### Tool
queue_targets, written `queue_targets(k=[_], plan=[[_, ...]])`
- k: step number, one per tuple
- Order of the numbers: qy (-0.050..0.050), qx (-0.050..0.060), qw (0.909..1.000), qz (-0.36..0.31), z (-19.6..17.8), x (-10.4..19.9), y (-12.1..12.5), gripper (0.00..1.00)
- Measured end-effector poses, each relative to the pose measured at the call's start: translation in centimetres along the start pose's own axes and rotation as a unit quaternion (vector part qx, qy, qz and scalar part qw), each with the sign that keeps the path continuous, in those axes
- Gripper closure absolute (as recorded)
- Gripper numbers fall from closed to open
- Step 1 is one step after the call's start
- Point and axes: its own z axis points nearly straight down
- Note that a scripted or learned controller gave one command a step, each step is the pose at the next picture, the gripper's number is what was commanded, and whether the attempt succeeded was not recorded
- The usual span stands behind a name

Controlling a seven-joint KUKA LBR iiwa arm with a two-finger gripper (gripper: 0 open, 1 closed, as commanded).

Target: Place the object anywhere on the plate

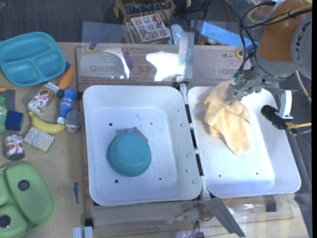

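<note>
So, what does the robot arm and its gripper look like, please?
The arm is bulky and rounded, grey with a broad orange band above the wrist. Black cables loop along its left side. The gripper is small, of grey metal, with a touch of green near its mount.

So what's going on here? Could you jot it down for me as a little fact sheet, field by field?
arm: reaches in from the right, over the right bin
gripper: down at the upper part of the yellow cloth
yellow cloth: crumpled in the right bin, toward its back left
blue plate: round, in the left bin, near its front
task status: cloth not yet on the plate
beside the bins: banana, blue tray, green tray
</note>
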Motion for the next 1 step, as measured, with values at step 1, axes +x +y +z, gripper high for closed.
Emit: queue_targets(k=[1], plan=[[0.0,-0.001,1.0,-0.005,1.32,5.18,3.09,1.0]])
